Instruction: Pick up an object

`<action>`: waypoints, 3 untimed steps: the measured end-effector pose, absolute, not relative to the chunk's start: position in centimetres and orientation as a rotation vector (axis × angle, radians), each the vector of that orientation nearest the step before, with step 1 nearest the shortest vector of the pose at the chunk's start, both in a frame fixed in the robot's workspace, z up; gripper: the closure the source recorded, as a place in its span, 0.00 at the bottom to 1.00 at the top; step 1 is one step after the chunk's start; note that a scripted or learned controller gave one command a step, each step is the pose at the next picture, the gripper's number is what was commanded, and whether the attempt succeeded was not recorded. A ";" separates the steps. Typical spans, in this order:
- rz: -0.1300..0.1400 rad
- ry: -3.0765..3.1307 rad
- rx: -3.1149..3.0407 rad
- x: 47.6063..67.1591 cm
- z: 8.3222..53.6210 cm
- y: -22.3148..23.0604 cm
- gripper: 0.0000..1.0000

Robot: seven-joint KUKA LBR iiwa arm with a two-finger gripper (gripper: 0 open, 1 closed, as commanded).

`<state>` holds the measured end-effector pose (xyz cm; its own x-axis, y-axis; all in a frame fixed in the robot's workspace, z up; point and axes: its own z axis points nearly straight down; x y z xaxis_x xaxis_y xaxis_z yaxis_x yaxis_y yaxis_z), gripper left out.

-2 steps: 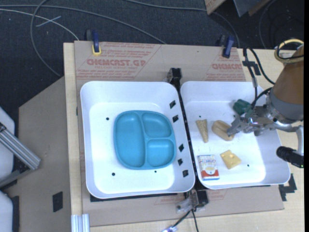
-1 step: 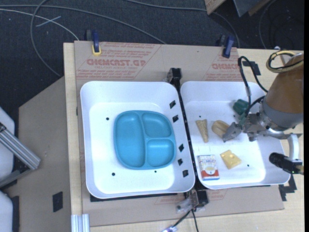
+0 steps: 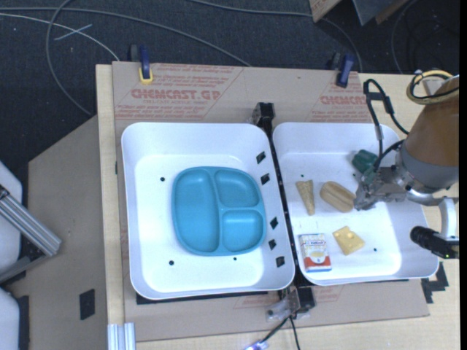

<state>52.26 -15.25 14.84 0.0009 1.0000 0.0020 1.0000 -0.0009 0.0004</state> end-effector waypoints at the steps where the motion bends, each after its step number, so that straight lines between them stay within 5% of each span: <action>1: -0.007 -2.228 -2.224 52.3 21.1 -14.7 1.00; 2: 0.001 -2.220 -2.220 52.3 20.1 -14.7 1.00; 3: -0.005 -2.228 -2.214 53.3 21.0 -9.5 1.00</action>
